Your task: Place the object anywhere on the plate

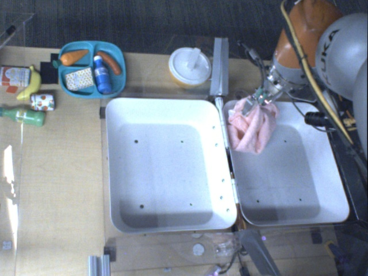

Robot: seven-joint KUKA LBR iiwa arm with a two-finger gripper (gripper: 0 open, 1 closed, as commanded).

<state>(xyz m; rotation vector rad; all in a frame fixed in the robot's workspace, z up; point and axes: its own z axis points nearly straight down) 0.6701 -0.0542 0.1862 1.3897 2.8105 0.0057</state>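
Hanging from the gripper, a pink cloth droops over the right bin near its eleven o'clock corner, its top bunched between the closed fingers. The blue divided plate sits beyond the left bin, at ten o'clock.
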